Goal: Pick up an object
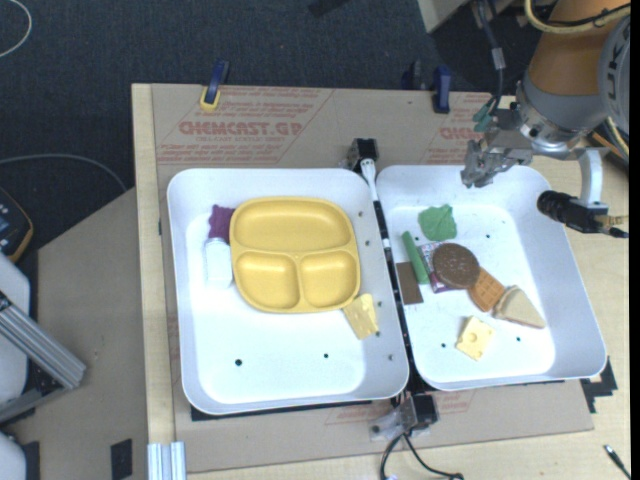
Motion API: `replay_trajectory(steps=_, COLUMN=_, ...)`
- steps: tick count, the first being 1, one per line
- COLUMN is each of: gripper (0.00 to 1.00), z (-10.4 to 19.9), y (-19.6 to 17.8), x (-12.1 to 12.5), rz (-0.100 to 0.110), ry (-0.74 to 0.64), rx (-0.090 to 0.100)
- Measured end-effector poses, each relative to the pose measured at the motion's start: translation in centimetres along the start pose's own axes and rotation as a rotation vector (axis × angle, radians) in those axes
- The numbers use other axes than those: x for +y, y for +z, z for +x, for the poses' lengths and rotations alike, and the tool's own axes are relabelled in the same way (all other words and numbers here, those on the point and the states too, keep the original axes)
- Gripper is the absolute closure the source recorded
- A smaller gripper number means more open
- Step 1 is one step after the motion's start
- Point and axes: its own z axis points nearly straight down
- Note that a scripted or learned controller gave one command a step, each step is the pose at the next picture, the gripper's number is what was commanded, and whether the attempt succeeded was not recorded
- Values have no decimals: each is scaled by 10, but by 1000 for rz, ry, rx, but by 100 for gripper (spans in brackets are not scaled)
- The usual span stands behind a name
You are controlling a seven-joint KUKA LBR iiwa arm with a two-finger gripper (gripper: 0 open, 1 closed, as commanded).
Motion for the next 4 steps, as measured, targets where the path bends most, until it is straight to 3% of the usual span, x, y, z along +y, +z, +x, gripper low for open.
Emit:
replay_trajectory(steps=2, gripper=100, z=100, y=13, x=16, rz=-4, ry=-1, rx=-1)
replay_trajectory(steps=3, gripper=100, z=135, y=1, x=17, rz=-6, ry=0, rx=-1)
replay_trajectory(steps=4, gripper=100, z=125, y=-11, x=20, rz=-6, ry=5, rx=-2)
